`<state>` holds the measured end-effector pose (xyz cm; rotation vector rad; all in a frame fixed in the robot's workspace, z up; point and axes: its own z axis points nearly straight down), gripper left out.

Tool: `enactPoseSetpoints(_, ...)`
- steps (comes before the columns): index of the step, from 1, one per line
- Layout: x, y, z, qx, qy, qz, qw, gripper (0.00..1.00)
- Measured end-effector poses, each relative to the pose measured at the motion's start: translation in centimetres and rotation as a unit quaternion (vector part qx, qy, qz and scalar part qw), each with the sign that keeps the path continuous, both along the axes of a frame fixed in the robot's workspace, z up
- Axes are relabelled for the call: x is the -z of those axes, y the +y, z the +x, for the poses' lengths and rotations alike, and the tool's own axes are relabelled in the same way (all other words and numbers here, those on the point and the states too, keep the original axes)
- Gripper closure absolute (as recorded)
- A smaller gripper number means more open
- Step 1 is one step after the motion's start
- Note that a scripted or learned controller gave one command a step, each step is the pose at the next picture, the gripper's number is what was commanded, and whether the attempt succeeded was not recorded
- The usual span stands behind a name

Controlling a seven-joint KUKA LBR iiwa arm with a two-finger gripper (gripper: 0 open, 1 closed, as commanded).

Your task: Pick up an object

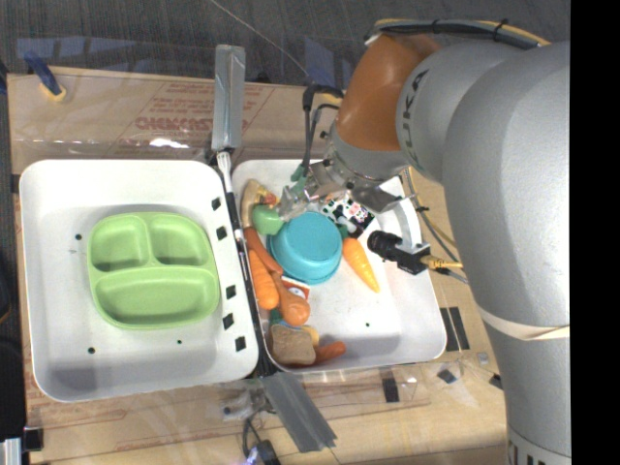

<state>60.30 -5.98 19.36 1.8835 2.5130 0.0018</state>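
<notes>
My gripper [304, 188] hangs low over the far part of the right bin [417, 308], under the orange wrist band. Just below it lie a blue bowl [308, 246] and a small teal cup [266, 219]. A black-and-white toy [348, 212] sits right beside the gripper, partly hidden by the wrist. An orange carrot [362, 264] lies to the right of the bowl. Along the bin's left wall runs a longer carrot [262, 267]. A slice of bread [294, 343] rests near the front edge.
The left bin [48, 221] holds a green divided plate [153, 265]. A grey divider bar [229, 95] rises between the two bins at the back. The big grey arm covers the right side of the bench.
</notes>
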Motion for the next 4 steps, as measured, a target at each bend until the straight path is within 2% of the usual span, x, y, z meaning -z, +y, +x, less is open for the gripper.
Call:
enactPoseSetpoints(1,3.6,-4.7,-7.7,0.019,0.004,-0.0004,0.9998,1.00)
enactPoseSetpoints(2,8.6,-10.0,-8.3,0.068,0.005,0.0004,0.9977,1.00)
enactPoseSetpoints(3,0.0,-0.6,-9.4,0.098,-0.001,0.0014,0.9952,1.00)
enactPoseSetpoints(4,0.3,7.7,-8.6,0.380,0.003,0.0003,0.9249,1.00)
